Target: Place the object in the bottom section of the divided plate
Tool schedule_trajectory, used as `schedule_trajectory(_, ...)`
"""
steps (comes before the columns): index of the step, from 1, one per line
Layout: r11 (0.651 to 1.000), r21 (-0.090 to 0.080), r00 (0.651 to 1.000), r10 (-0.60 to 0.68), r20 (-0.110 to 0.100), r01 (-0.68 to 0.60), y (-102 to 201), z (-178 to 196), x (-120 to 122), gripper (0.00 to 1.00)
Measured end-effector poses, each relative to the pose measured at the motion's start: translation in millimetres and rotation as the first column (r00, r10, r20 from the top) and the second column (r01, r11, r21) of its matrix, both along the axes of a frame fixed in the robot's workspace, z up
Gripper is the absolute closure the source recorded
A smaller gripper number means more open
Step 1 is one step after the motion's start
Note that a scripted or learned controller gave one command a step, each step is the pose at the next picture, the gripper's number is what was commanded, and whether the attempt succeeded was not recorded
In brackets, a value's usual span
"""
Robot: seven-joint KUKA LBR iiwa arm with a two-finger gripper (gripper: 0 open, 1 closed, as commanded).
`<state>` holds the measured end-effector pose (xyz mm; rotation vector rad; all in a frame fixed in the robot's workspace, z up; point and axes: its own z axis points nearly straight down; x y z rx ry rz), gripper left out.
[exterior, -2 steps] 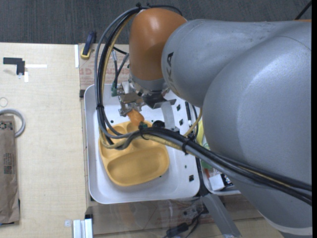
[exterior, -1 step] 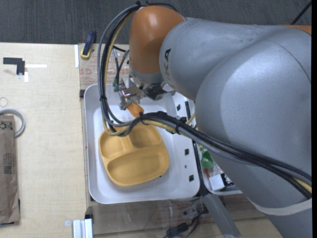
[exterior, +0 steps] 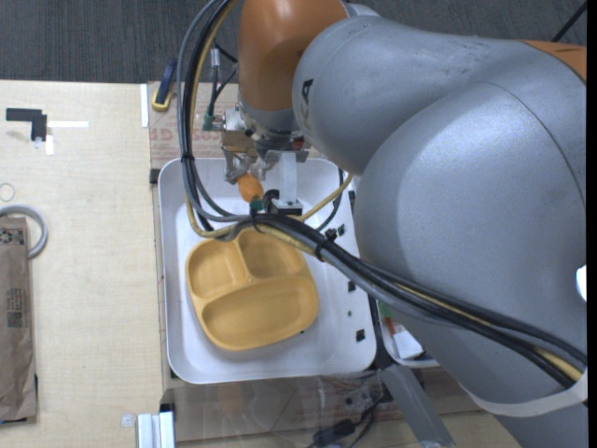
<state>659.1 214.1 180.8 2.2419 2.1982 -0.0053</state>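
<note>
Tool [exterior: 250, 168] sits over the white bin's [exterior: 177, 278] far end, at about 12 o'clock from the divided plate [exterior: 252, 292], with a small orange object [exterior: 249, 188] right at its fingertips; looks pinched there, though cables cross the view so the grip is a judgement. Can't say if the object hangs or touches the bin floor. Step in hand: carry to the plate's bottom section, the big compartment at 6 o'clock. To do it well, lift clear of the plate rim, travel toward 6 o'clock past both small upper sections and the divider ridge, lower over the middle of the large section, then let go low so it doesn't roll or bounce out. Object is small, rounded, orange with a paler patch, details too small to tell. Plate is yellow-tan, three-part, tilted slightly clockwise in the bin on the bench [exterior: 84, 250]
</note>
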Motion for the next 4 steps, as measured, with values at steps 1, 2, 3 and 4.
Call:
schedule_trajectory(1,1.000,0.005,1.000,-0.007,0.004,0.007,-10,-68,-108,1.00)
schedule_trajectory(2,0.999,0.000,0.999,-0.046,-0.002,0.046,12,-6,-111,1.00)
schedule_trajectory(3,0.999,0.000,0.999,0.035,0.000,-0.035,12,9,-20,1.00)
schedule_trajectory(4,0.969,-0.001,0.969,-0.247,-0.001,0.247,9,-56,-1,1.00)
